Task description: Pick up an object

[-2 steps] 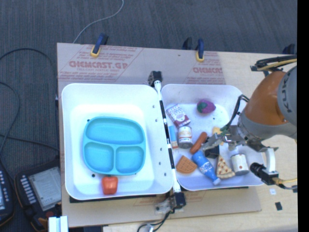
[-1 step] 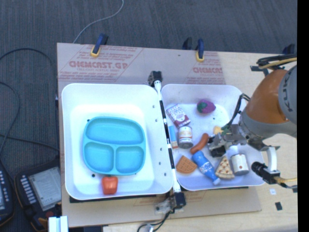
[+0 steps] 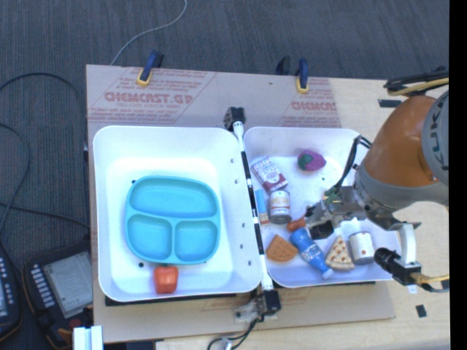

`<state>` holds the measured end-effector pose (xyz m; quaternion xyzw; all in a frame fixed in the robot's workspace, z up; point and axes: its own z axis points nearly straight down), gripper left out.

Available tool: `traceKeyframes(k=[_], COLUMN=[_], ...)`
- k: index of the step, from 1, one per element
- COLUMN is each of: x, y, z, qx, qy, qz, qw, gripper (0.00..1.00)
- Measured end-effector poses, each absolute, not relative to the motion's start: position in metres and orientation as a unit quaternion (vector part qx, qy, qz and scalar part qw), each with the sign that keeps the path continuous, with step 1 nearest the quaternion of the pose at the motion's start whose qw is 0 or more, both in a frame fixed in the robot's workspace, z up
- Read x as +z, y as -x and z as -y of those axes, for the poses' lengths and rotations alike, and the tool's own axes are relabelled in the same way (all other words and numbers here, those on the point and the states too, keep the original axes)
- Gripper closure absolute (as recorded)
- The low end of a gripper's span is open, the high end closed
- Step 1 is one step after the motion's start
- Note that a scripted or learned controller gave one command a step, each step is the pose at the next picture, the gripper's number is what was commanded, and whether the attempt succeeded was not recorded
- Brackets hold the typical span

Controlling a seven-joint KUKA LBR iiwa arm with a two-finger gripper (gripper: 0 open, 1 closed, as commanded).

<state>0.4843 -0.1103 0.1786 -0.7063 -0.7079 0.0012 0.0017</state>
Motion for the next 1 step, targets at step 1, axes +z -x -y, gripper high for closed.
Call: traceKeyframes(k=[1], x=[0.1858], y=[-0.4851], z=[0.1102], qx=[0.0023], qy=[0.706], qz=[0.708], qw=[0.003], gripper=[1.0])
